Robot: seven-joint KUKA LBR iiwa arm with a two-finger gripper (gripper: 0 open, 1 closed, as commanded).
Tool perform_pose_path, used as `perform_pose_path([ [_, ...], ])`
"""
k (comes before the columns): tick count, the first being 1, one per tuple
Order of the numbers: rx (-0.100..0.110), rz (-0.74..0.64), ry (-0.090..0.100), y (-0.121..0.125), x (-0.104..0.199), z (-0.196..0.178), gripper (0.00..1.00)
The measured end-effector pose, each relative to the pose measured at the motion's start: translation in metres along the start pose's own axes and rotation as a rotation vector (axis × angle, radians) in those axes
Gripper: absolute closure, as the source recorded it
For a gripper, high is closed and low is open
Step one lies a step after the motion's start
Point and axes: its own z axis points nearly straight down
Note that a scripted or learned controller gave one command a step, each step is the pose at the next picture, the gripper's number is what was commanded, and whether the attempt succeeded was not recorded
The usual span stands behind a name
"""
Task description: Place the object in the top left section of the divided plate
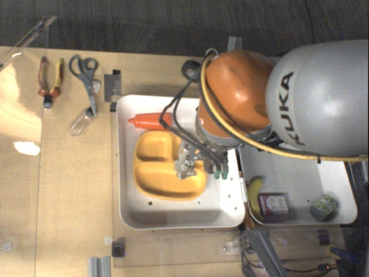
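The red-orange object (pixel 147 120), long & pointy like a carrot, lies in the left bin (pixel 130 212) just above the yellow plate (pixel 151 180). The gripper (pixel 193 167) hangs over the plate's right side; can't tell how open it is or if it holds anything. It should prob. grab the object mid-way & set it flat in the top left section (pixel 154 145).
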Motion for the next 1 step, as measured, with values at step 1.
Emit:
perform_pose_path([
  [1,-0.001,-0.295,-0.005,0.0291,-0.0882,-0.0833,1.00],
])
